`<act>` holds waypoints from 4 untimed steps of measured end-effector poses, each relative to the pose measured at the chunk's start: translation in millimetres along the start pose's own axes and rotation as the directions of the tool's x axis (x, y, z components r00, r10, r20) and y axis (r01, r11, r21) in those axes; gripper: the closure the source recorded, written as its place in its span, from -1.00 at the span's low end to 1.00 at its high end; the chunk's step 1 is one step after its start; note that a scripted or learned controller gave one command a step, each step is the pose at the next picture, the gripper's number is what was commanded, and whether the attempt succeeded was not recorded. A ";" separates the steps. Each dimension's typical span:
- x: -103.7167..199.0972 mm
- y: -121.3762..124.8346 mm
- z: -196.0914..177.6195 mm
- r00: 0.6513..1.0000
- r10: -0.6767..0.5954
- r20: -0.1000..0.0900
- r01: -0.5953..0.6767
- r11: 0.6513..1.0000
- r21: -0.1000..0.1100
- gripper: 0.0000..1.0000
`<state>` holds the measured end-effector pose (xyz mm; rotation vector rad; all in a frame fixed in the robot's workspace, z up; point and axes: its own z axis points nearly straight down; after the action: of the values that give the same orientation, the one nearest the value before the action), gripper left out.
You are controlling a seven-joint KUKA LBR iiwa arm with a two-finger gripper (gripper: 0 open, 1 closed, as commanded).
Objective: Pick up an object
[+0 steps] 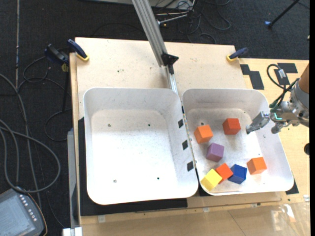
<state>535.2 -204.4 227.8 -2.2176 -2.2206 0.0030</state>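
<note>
Gripper (266, 123) over right bin's (280, 146) edge, fingers spread, holding nothing. Red cube (231, 126) nearest; advise centring above, descending straight.

Single fixed camera, mounted above the bench (147, 58), looking down at a slant. Far enough out to take in the whole bench top, both bins and dark floor with cables past the bench's far and left edges. Left bin (93, 132) and right bin (275, 146) sit side by side mid-frame. Arm (300, 102) enters from the right edge. A tilted metal pole (147, 21) crosses the far edge.
</note>
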 end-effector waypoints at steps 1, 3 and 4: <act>-0.1 0.8 -1.8 1.000 0.000 0.001 0.000 1.000 -0.003 -1.00; -18.5 3.9 99.6 1.000 0.003 0.000 -0.003 1.000 0.000 -1.00; -18.3 4.1 134.0 1.000 0.002 0.002 -0.002 1.000 -0.003 -1.00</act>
<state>538.8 -222.5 93.8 -2.2223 -2.2208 0.0018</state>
